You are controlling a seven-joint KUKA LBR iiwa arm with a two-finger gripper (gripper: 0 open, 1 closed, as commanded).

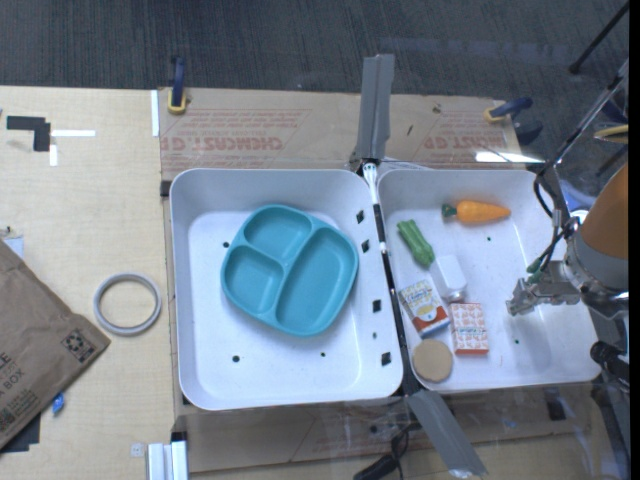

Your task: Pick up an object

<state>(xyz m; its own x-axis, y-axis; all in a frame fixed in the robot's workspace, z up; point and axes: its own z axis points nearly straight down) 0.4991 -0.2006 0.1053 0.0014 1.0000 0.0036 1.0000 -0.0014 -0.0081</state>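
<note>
The right bin (500, 368) holds an orange carrot (478, 211) at the back, a green pickle-like piece (415, 242), a small white block (450, 273), two little printed cartons (424, 307) (469, 328) and a tan round disc (433, 361) at the front. My gripper (524, 299) hangs over the right side of that bin, to the right of the cartons and apart from them. Nothing shows between its fingers.
The left bin (200, 368) holds a teal divided plate (290, 268). A roll of tape (127, 301) and a brown cardboard piece (35, 343) lie on the bench to the left. A grey divider bar (375, 108) stands behind the bins.
</note>
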